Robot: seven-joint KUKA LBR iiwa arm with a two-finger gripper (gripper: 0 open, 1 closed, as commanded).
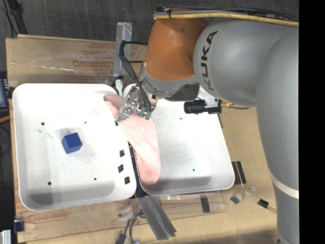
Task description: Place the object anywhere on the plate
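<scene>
A small blue cube (72,142) rests on the floor of the left bin (30,105), left of centre. A pink plate (146,149) leans tilted along the right bin's left side, and its upper end reaches over the wall between the bins. My gripper (129,105) hangs over that upper end of the plate, close to the dividing wall. It is well to the right of the cube and apart from it. The orange band and the grey wrist hide most of the gripper from above.
The right bin (203,151) shows a bare white floor to the right of the plate. My bulky grey arm (244,60) covers the bin's far edge and the bench's right side. Black tape marks (122,161) sit on the left bin's right wall.
</scene>
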